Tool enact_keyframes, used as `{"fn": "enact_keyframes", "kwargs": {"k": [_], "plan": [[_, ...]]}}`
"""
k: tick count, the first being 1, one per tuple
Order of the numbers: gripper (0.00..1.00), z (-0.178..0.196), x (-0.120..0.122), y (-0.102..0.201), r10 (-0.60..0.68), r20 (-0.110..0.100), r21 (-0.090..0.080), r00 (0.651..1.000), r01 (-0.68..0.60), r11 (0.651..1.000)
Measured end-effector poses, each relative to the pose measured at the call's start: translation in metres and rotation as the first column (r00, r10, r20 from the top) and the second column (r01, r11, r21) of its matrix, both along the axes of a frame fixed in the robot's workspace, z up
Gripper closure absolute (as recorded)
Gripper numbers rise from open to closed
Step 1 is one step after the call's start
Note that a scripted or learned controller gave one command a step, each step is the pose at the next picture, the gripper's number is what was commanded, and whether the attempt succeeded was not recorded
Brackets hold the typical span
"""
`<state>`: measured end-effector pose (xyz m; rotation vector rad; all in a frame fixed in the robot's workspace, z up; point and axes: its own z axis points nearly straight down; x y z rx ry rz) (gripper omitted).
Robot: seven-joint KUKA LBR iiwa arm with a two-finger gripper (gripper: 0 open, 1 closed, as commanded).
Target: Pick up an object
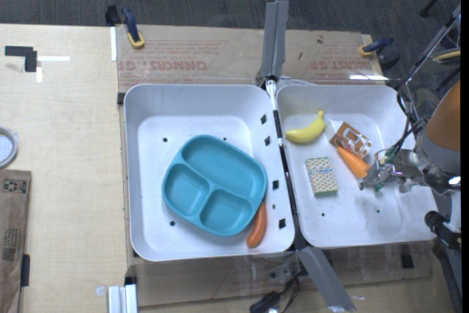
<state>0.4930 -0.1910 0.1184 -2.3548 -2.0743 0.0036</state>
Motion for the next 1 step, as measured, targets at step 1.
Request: {"fn": "enact_keyframes", "kwargs": {"k": [1], "plan": [[0.0,-0.0275,0.0656,0.0006,-0.089,0.002,-0.002,0.996,0.089,0.996]]}}
